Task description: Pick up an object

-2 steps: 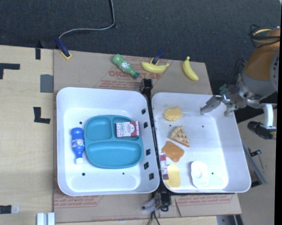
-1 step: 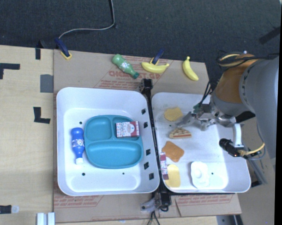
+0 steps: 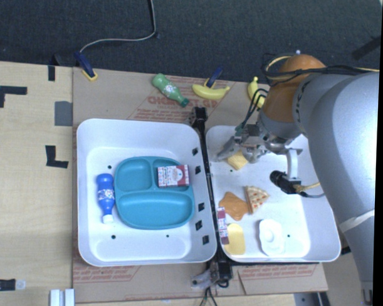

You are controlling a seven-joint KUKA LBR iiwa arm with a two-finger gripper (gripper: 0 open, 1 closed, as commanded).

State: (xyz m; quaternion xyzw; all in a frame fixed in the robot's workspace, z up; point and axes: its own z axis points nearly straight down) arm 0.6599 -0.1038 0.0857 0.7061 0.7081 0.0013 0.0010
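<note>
Down in the right bin (image 3: 314,244), the gripper (image 3: 240,151) hangs just over a pale yellow block (image 3: 237,161); whether its fingers are spread or pressed together I cannot tell. Nearby lie a pizza slice (image 3: 257,197) and an orange-brown piece (image 3: 233,205). The left bin (image 3: 90,177) holds a blue tray (image 3: 152,204).

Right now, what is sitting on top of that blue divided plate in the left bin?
A small red-and-white carton lies on the blue divided plate, in its upper right compartment. Whatever lies beneath the carton is covered.
</note>
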